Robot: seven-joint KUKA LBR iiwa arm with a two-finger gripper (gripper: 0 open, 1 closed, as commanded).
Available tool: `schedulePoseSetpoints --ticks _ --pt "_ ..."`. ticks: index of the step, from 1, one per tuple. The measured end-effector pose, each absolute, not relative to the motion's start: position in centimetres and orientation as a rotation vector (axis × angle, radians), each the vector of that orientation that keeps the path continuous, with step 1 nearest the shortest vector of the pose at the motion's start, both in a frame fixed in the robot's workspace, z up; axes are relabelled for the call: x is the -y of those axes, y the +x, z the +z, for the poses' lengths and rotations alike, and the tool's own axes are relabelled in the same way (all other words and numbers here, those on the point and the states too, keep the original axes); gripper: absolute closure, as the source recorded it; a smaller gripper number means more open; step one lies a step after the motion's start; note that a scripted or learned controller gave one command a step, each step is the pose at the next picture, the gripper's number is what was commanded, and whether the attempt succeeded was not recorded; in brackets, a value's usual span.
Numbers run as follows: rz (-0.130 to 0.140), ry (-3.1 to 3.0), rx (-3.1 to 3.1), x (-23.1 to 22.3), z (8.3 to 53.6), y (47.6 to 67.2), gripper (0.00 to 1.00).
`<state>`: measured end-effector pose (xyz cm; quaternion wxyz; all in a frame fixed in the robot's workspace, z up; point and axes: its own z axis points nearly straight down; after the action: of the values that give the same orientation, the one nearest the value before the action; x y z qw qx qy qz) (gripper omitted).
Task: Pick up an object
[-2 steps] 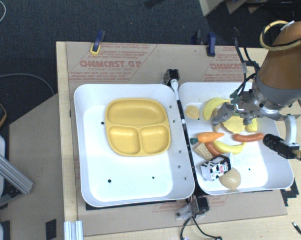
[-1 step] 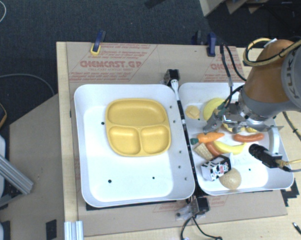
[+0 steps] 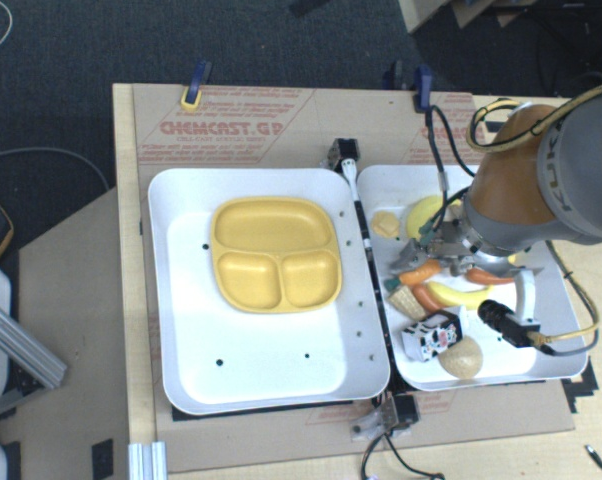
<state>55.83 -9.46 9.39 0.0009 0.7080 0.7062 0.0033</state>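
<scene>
Closest to the camera is a tan round lump (image 3: 462, 359), like a small potato. It sits by the near edge of the right bin (image 3: 546, 353). A little black and white cow toy (image 3: 430, 337) touches it on the side toward the other bin. Just behind the cow lies a small tan waffle piece (image 3: 408, 302). Next to that is a yellow banana (image 3: 459, 295), lying flat across the middle of the bin. An orange carrot (image 3: 423, 272) lies just behind the banana. A yellow-green round fruit (image 3: 424, 214) sits near the far edge of this bin, with a small pale bit (image 3: 385, 225) beside it.

All the things to pick up are packed close in this one bin, so they crowd each other.

The left bin (image 3: 181, 298) holds a big yellow plate (image 3: 277, 252) with three parts. Both bins rest on a brown desk (image 3: 281, 118). A yellow clamp (image 3: 192, 90) and a blue clamp (image 3: 422, 86) grip the far edge of the desk.

The grey arm (image 3: 551, 173) comes in from the right side of the desk and bends down over the right bin. Its hand (image 3: 449, 255) is low, right at the carrot and the banana, between them and the round fruit. The arm covers much of it, so it is not clear if the hand is apart or together, or if it grips anything.
</scene>
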Motion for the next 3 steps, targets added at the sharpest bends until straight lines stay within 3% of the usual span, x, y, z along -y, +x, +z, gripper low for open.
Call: schedulePoseSetpoints --ticks 1,3 --pt "0.002 2.223 -2.218 9.6 10.3 55.6 1.0" --pt "0.006 2.215 -2.218 9.7 22.0 55.5 1.0"
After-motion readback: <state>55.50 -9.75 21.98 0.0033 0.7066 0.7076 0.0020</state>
